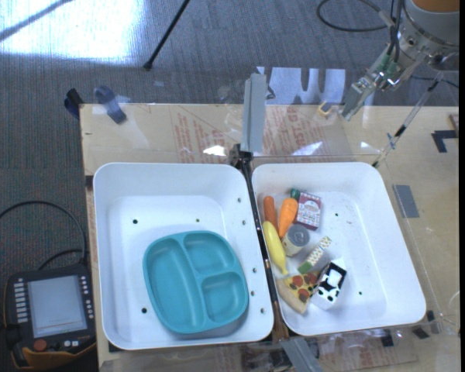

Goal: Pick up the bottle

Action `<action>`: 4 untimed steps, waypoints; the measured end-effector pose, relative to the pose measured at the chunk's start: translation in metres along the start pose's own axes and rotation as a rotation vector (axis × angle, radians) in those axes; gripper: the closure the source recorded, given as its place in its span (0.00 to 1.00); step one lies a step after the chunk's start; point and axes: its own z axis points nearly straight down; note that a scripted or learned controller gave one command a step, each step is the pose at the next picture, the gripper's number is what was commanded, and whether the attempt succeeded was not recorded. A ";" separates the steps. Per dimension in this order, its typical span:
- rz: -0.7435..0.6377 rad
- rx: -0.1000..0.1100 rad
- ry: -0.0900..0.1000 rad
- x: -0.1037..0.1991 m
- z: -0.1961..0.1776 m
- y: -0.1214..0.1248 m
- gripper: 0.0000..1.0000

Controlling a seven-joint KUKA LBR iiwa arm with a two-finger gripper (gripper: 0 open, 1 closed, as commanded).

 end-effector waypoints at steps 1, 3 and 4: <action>-0.186 0.000 0.001 0.007 0.000 0.005 1.00; -0.470 0.000 0.000 0.034 -0.001 0.015 1.00; -0.647 0.000 0.001 0.039 -0.001 0.014 1.00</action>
